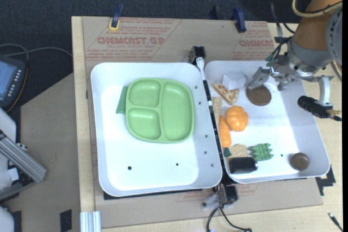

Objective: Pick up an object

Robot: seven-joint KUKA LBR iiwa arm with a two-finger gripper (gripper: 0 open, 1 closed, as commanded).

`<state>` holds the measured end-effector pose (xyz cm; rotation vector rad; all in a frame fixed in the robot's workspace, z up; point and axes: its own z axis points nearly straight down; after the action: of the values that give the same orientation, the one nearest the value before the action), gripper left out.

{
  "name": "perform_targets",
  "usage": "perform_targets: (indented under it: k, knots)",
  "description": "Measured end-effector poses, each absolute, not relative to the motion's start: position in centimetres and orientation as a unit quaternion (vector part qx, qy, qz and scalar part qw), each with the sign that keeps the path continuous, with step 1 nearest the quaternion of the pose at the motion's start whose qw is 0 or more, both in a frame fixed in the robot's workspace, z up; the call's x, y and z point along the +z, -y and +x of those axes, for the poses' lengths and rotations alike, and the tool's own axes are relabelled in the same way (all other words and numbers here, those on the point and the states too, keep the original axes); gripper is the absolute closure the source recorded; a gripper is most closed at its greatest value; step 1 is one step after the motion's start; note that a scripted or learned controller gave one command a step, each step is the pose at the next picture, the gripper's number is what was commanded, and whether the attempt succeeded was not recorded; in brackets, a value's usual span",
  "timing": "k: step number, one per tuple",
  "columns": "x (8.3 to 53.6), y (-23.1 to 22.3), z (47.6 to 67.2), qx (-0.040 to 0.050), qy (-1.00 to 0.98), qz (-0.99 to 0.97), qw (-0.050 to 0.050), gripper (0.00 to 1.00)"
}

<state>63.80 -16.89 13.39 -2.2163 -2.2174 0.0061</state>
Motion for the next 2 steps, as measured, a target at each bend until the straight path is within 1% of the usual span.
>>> perform_targets:
  k: [1, 2]
  knots:
    - [8.2, 16.8, 63.7, 0.0016, 0.707, -0.707, 0.002, 0.00]
    - [9.6, 16.8, 63.9, 0.0001, 0.708, -0.707, -0.001, 1.00]
